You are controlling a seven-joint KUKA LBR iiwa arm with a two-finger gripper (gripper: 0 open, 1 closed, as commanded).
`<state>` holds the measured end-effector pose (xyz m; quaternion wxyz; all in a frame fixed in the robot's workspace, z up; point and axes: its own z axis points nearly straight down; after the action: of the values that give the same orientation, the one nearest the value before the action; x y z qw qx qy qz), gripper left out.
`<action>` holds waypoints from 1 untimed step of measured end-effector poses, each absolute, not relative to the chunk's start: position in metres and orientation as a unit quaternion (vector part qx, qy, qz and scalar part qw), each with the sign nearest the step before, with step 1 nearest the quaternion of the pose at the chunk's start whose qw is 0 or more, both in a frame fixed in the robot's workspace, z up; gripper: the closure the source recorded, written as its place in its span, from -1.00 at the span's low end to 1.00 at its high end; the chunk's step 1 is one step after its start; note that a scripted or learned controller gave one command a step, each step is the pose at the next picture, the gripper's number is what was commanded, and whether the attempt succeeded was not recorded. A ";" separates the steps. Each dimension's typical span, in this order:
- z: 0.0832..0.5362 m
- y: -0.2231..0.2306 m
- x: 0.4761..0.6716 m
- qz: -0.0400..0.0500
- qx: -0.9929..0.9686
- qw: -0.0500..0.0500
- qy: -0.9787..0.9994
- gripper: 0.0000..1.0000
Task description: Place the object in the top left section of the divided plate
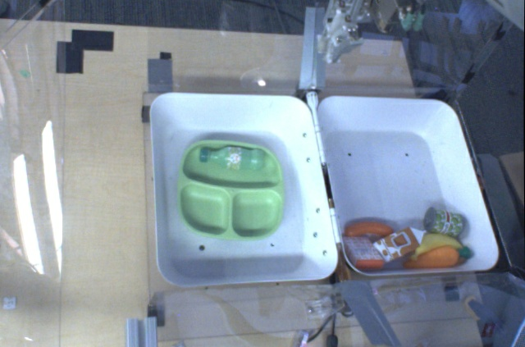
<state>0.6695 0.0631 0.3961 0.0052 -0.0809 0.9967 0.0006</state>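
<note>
Lying in the divided plate's (232,194) top section: a green bottle (233,159).

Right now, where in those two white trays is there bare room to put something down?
Most of the right bin is bare; toys crowd its near edge. In the left bin, a bare rim surrounds the green plate.

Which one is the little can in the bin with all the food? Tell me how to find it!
Look in the right white bin, down at its near right corner, where the toy food is piled. The small green can lies above the yellow banana and orange carrot; it is the pile's only green, round-ended thing.
</note>
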 end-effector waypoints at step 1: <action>0.427 0.084 0.669 0.001 -0.103 0.006 0.995 1.00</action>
<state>0.6692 0.0843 0.4270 0.0064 -0.1027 0.9947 0.0009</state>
